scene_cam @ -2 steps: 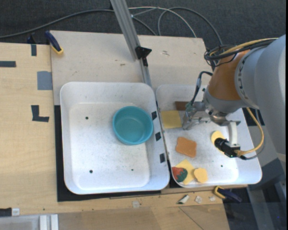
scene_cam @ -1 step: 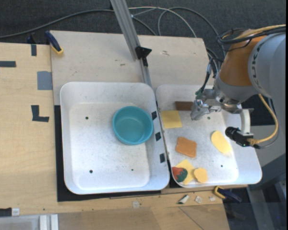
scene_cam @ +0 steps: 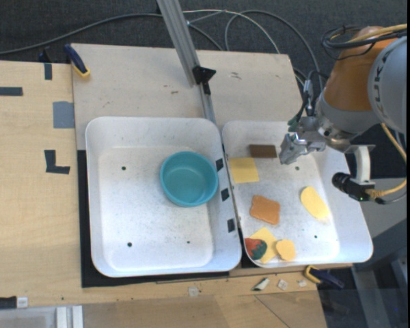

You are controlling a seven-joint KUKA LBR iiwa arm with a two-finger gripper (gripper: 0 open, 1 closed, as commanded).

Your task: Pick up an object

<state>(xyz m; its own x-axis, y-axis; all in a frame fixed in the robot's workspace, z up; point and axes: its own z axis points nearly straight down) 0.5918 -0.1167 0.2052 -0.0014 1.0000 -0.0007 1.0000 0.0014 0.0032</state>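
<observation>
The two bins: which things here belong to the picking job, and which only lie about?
For the job: gripper; brown block; yellow square; orange piece; yellow oval; teal bowl.

Lying about: cables; metal pole; blue clamp.

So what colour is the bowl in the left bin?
Teal blue; the bowl shows plainly in the camera view.

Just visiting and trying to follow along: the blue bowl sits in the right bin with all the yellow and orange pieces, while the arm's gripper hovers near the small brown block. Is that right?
Not quite. The camera view shows the blue bowl alone in the left bin, not in the right bin. The yellow and orange pieces do lie in the right bin, and the gripper is above that bin beside the small brown block.
</observation>
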